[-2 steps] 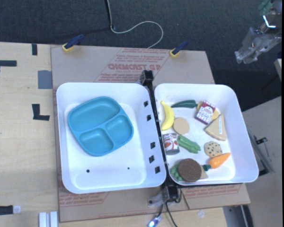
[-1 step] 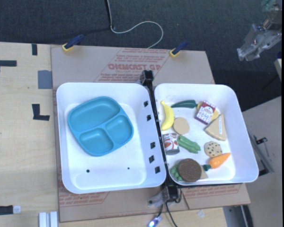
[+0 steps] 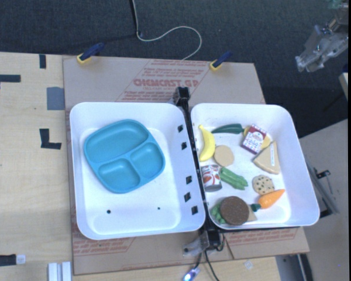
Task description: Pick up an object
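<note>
Two shallow white bins sit side by side on the light wooden bench (image 3: pixel 23 174), over a sheet of brown cardboard (image 3: pixel 164 81). Left white bin (image 3: pixel 128 221): a sky-blue plastic plate with three compartments (image 3: pixel 124 155), lying toward the far left. Right white bin (image 3: pixel 298 163): toy foods, namely a yellow banana (image 3: pixel 206 143) near the dividing wall, a dark green pepper (image 3: pixel 227 129) at the far side, a red-and-white carton (image 3: pixel 253 138), a pale cheese wedge (image 3: pixel 268 158), a round tan biscuit (image 3: pixel 224 156), a small red-labelled can (image 3: pixel 210 177), a green pea pod (image 3: pixel 233 178), a speckled cookie (image 3: pixel 262 184), an orange carrot (image 3: pixel 271 198) and a brown-topped burger (image 3: pixel 234 210) at the near side. Grey jaws (image 3: pixel 320 47) hang at the far right, well apart from both bins; whether open or closed cannot be told.
</note>
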Action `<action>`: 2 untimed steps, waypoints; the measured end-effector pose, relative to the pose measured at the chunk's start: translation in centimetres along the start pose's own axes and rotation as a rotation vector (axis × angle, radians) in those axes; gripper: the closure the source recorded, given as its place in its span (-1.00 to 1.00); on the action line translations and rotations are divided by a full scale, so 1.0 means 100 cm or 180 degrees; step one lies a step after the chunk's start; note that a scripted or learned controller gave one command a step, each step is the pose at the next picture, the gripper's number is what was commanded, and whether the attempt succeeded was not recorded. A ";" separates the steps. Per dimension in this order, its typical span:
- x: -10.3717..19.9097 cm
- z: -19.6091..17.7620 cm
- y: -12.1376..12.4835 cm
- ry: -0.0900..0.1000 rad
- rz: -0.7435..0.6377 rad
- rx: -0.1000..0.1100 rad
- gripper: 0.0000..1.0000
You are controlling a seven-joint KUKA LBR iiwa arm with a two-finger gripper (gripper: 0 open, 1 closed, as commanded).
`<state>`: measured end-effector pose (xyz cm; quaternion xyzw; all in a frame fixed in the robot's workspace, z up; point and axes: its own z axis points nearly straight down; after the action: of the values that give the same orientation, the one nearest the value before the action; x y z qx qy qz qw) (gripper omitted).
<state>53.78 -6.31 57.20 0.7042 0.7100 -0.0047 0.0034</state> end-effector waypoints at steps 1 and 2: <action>0.000 -0.010 0.000 -0.0002 -0.0001 0.0000 1.00; 0.001 -0.020 0.001 -0.0004 -0.0003 0.0000 1.00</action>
<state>53.86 -6.23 59.21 0.7039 0.7103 -0.0050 0.0039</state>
